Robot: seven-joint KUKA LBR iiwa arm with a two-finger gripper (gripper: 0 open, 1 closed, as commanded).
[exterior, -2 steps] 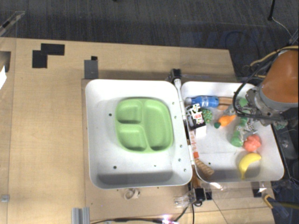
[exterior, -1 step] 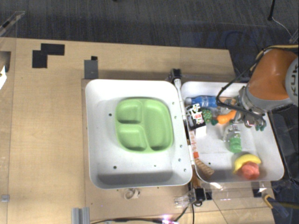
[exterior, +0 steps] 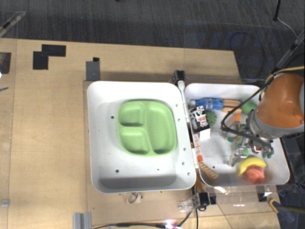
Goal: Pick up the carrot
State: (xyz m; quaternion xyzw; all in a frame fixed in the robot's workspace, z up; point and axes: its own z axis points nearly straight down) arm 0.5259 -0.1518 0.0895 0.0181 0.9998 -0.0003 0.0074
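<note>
The carrot (exterior: 232, 103), a pale orange stick with a green top (exterior: 248, 107), lies along the back wall of the right bin (exterior: 217, 90). The arm's orange band (exterior: 285, 101) covers part of the green end. My gripper (exterior: 240, 155) hangs low over the bin's front right, well forward of the carrot and just above-left of a yellow banana (exterior: 253, 163). Nothing is visibly held in it.
A blue bottle (exterior: 209, 103) lies left of the carrot. A black and white box (exterior: 200, 120) sits by the bin's left wall, a brown item (exterior: 208, 171) at the front left, a pink-red fruit (exterior: 256, 174) under the banana. The left bin (exterior: 102, 128) holds a green divided plate (exterior: 145, 127).
</note>
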